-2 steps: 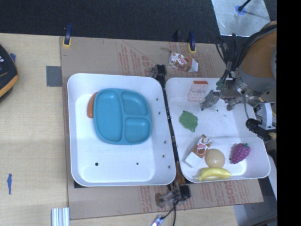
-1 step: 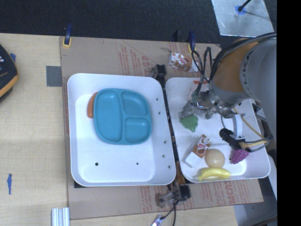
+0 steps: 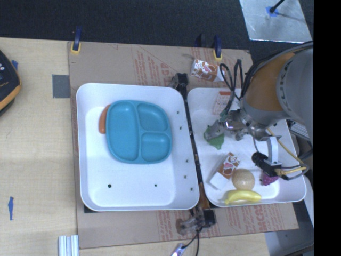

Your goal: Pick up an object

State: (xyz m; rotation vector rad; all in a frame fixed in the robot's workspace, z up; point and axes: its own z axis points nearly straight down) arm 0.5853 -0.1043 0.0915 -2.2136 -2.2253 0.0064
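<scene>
Banana (image 3: 242, 197) at near rim of right bin (image 3: 298, 193), ball (image 3: 243, 179) and packet (image 3: 229, 165) just behind; end effector (image 3: 222, 130) low over green item (image 3: 215, 140), grip state cannot tell; best centred on green item before closing, clear of bin wall.

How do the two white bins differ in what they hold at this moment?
The left bin holds one big thing, a blue divided plate, with something orange peeking out from under the plate's left edge. The right bin holds several small things: a banana, a tan ball, a small packet and a green item. The gripper is over the right bin, not the left. Both are shallow and white.
</scene>
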